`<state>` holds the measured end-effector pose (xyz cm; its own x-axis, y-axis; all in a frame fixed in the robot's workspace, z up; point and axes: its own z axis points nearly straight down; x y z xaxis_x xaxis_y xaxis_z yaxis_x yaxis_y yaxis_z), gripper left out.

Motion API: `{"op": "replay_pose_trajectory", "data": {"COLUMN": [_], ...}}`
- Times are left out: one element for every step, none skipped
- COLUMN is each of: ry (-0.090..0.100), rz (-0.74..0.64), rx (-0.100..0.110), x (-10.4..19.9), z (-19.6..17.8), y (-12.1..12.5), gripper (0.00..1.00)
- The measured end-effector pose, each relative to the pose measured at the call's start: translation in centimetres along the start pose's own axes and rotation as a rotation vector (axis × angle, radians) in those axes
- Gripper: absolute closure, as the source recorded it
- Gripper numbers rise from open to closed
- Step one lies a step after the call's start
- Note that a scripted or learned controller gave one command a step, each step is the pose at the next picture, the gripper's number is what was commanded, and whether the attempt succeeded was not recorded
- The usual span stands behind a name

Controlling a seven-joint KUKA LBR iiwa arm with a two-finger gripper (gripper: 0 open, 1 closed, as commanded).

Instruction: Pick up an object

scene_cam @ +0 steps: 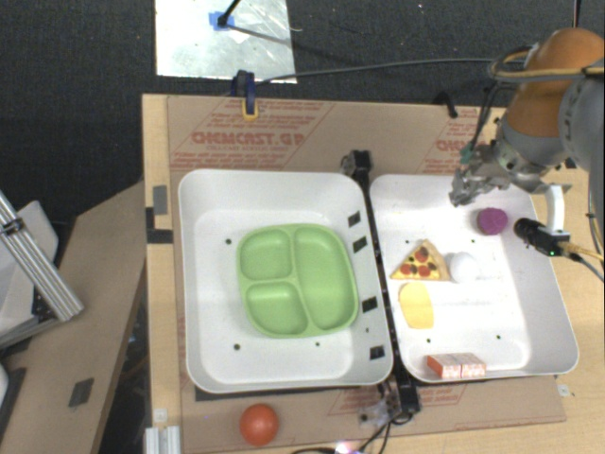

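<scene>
Claw (463, 192) sits over the far part of the right bin (558, 348), arm (544, 93) coming in from the right with the orange band up top. Can't tell its state from this angle, tip is a grey blur against the white floor.

Nothing visibly gripped.

Relative to the claw:
- Purple ball (492, 220): just beside it, slightly nearer the camera and to the right. Apart from the tip as far as I can see.
- Pizza slice toy (422, 262): nearer the camera and a bit left, flat on the bin floor.
- White ball (462, 267): almost straight toward the camera from the claw, touching or just beside the pizza slice's right edge.
- Yellow piece (416, 306): further toward the camera, just below the pizza slice.
- Red-and-white box (456, 366): well apart, at the bin's near edge.
- Green 3-compartment tray (296, 280): well to the left, in the left bin (213, 216).
- Orange ball (258, 424): far off, left and near, on the cardboard (312, 130) outside both bins.

2 bins touch along the middle divider.
</scene>
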<state>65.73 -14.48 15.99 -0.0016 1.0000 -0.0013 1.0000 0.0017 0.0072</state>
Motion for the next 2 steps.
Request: {"op": "replay_pose_trajectory", "data": {"ry": [-0.001,0.001], "rz": [-0.004,-0.005], "rx": [-0.001,0.003], "x": [-0.6,-0.6], "z": [-5.9,-7.4], "y": [1.0,1.1], "gripper": [1.00,1.00]}}
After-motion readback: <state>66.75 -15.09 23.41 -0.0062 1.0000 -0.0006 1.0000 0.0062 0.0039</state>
